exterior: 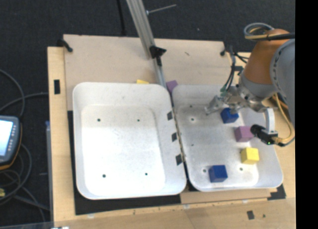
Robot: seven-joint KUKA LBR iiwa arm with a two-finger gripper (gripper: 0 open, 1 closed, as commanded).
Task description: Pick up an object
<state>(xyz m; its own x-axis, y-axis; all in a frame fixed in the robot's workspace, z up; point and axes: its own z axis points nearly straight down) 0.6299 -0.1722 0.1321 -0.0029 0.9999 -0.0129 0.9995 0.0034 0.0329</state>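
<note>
Arm [263, 69] reaches in from right, over right bin [198, 138]. Gripper [226, 105] low at bin's upper part. One grey finger [214, 105] juts left; the rest blurs into wrist. Finger gap: cannot tell. Blue cube [229, 116] sits just beneath the tip, perhaps touching it; grasp not visible. Purple cube [243, 133] near, lower right. Yellow cube [250, 155] below that. Second blue cube [217, 173] by front wall. Left bin [84, 104] alongside.

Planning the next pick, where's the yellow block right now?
The yellow block lies in the right bin, near its right edge, below the purple block.
</note>
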